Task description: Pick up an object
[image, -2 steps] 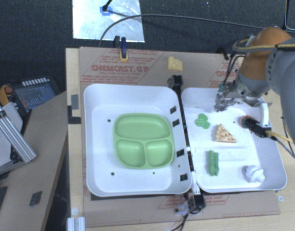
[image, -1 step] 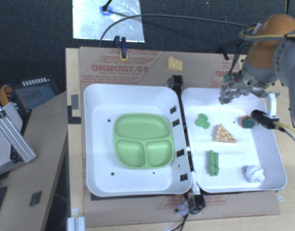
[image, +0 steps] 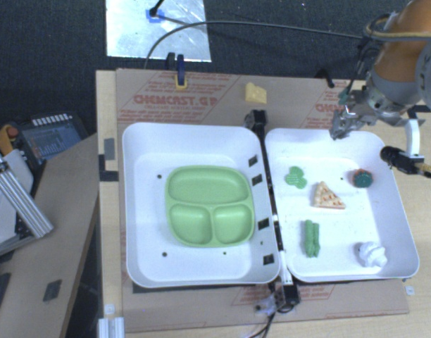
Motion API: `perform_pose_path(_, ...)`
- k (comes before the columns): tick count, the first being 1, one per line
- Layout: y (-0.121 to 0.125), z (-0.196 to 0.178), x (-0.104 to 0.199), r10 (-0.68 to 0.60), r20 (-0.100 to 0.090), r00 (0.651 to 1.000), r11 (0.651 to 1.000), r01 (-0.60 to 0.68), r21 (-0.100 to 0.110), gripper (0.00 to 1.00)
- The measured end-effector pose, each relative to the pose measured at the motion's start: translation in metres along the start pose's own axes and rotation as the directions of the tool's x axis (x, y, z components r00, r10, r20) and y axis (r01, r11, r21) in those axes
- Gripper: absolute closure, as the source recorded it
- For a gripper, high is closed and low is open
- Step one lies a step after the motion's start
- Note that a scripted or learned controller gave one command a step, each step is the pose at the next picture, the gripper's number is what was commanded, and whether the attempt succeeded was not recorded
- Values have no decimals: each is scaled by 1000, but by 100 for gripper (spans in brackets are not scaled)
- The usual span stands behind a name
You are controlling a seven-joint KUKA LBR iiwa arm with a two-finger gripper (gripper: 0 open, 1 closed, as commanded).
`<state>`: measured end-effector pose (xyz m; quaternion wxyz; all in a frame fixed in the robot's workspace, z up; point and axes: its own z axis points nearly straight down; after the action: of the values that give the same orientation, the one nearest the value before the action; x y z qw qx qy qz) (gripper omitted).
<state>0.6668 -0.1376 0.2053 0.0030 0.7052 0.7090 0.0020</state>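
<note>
A: Where is the gripper (image: 340,131)?

B: It is over the far edge of the right bin (image: 395,210), near the far right corner. The grey arm (image: 402,62) with the orange band comes in from the upper right. Nothing is between its fingers, as far as I can see. If they are wide or narrow, I cannot tell; they are too small and dark.

A: What lies in the right bin?

B: Five small things, all apart from each other. A flat green leaf shape (image: 296,177) is at the left side. A triangle like a pizza slice (image: 328,196) is near the middle. A round dark green ball (image: 362,179) is at the right. A long green piece (image: 311,238) lies toward the near side, and a white crumpled thing (image: 371,254) is in the near right corner.

A: And the left bin (image: 145,210)?

B: It holds a light green tray (image: 207,205) with three compartments, in the middle. A small yellow block (image: 255,93) lies on the cardboard behind the bins.
</note>
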Motion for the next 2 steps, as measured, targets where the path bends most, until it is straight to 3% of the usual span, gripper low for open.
perform_pose_path(2, -33, 7, 98, -3, -3, 1000, 1000, 3, 8, 100)
